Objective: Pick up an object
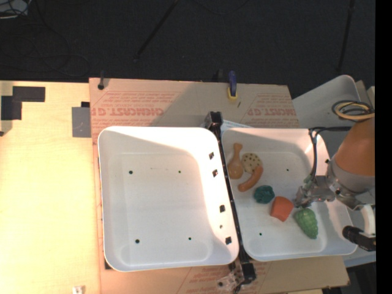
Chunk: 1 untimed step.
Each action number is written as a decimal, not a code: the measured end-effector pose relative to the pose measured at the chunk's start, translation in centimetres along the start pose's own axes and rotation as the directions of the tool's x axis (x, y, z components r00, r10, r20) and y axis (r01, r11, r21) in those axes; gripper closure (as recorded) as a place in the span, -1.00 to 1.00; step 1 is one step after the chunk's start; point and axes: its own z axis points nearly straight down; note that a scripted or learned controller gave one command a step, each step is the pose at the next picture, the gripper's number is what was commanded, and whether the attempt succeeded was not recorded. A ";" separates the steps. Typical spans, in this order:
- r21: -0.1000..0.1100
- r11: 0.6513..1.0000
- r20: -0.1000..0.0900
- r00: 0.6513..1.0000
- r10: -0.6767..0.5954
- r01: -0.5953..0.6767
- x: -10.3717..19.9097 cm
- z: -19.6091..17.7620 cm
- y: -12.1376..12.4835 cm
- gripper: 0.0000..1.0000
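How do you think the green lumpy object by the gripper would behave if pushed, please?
The green object looks bumpy and oblong, so it would probably wobble rather than roll cleanly. It lies close to the orange block, so a push leftward could nudge that too.

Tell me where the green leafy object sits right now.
The green leafy object lies in the right bin, toward its right side, just right of the orange-red block and directly below the gripper.

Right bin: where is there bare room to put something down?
The right white bin is bare along its near edge, below the orange block. It is crowded mid-bin: tan drumstick, orange sausage, teal lump, green lump, pincer.
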 end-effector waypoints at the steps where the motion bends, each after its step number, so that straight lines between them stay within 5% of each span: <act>1: -0.006 1.000 -0.001 1.000 0.000 0.000 0.1 -0.1 0.3 -1.00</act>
